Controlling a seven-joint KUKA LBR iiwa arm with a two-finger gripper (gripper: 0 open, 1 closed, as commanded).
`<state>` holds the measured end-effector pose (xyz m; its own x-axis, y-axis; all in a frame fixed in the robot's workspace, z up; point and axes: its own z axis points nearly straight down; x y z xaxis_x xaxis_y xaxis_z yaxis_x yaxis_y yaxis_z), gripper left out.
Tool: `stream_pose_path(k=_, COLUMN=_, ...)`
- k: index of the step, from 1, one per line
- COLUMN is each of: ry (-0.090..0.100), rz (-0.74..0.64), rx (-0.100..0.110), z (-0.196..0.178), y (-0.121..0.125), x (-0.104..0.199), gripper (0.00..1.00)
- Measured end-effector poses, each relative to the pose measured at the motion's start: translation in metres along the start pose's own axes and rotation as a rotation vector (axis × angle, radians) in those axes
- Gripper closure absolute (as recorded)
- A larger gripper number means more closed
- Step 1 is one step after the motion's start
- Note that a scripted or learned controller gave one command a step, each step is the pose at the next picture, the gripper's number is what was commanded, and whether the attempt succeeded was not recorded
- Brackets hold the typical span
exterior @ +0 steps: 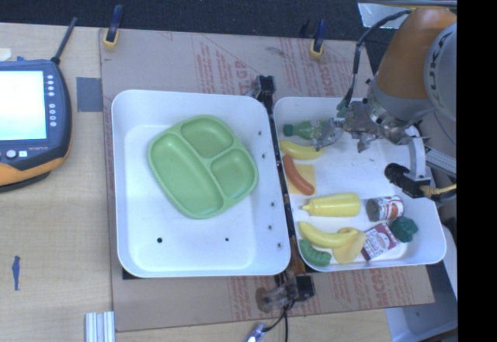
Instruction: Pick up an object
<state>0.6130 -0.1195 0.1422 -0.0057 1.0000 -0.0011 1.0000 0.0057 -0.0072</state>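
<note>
Camera view: the gripper (348, 134), fingers spread wide and holding nothing, hangs upper right by the green bottle (307, 130), which could roll away if nudged.

You see the gripper (349, 135) over the far end of the right bin (432, 255), fingers spread apart with nothing between them. Just left of the jaws lies a green bottle (307, 130), with a yellow banana (300, 151) below it. Nearer you than the jaws sit a yellow mustard bottle (334, 205) and a small can (386, 208). Well left of the jaws, the left bin (132, 239) holds a green divided plate (202, 165).
</note>
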Motion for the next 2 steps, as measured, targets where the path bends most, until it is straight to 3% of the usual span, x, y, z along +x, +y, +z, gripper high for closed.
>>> stream_pose_path(k=1, ry=0.0, rz=0.002, rx=-0.002, z=-0.019, y=-0.057, x=-0.049, gripper=0.0)
stream_pose_path(k=2, ry=0.001, rz=0.001, rx=-0.002, z=-0.018, y=-0.138, x=-0.092, gripper=0.0)
